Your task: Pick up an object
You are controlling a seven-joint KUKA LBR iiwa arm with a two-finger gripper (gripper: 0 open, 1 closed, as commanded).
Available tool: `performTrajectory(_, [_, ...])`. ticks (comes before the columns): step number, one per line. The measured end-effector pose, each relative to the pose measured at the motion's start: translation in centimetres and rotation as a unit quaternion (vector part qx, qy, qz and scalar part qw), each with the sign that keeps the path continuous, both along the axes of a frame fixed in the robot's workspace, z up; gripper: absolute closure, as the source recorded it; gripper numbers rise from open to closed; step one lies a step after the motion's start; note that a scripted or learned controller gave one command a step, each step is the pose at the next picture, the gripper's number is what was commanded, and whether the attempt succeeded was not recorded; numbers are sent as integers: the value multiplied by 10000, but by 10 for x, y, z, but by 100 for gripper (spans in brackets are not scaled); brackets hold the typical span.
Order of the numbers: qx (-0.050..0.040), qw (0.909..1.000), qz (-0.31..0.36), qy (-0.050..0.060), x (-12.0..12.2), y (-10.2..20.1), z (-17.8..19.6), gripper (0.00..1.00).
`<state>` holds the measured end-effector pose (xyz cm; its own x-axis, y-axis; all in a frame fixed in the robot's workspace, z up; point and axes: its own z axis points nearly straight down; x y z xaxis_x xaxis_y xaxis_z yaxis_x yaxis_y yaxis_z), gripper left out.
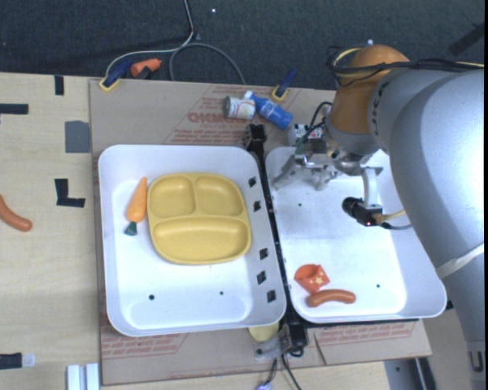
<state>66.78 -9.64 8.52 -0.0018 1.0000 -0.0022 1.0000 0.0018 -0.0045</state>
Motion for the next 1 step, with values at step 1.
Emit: performTrajectory(1, [0, 10000, -7, -40, -40, 2, 1, 0])
